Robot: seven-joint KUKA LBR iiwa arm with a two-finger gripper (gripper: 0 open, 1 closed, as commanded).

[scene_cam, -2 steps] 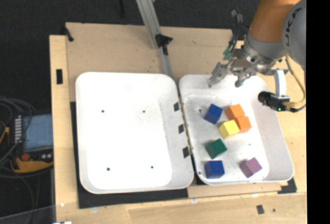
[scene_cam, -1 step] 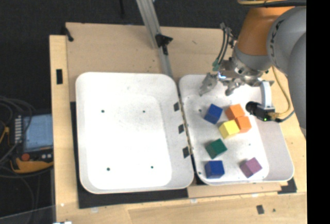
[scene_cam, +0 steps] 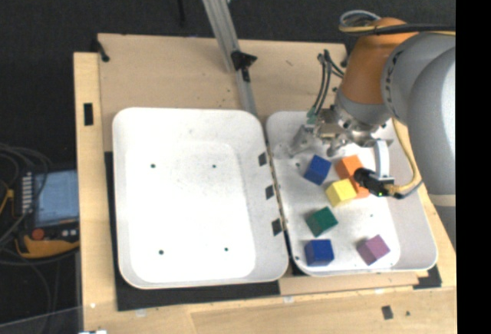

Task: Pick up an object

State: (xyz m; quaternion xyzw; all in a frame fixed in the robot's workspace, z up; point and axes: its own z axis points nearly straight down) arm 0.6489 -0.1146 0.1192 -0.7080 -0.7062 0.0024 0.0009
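- The claw (scene_cam: 331,142) hangs low over the far end of the right bin (scene_cam: 410,259); whether it is released or clenched cannot be told, and nothing is seen in its grasp.
- Likely target: the blue cube (scene_cam: 316,170) just beside the claw, with the orange cube (scene_cam: 350,166) and yellow cube (scene_cam: 341,192) close alongside.
- Risk: these three sit so tightly that a descent could land on an edge, shove a neighbour, or pinch two at once.
- Risk: the bin's far wall is near and may block the wrist.
- Easier picks stand apart: the green cube (scene_cam: 321,220), a second blue cube (scene_cam: 319,251), and the purple cube (scene_cam: 373,249).
- The left bin (scene_cam: 130,125) and a slanting metal rod (scene_cam: 219,18) over the surface (scene_cam: 92,94) lie clear of the work.
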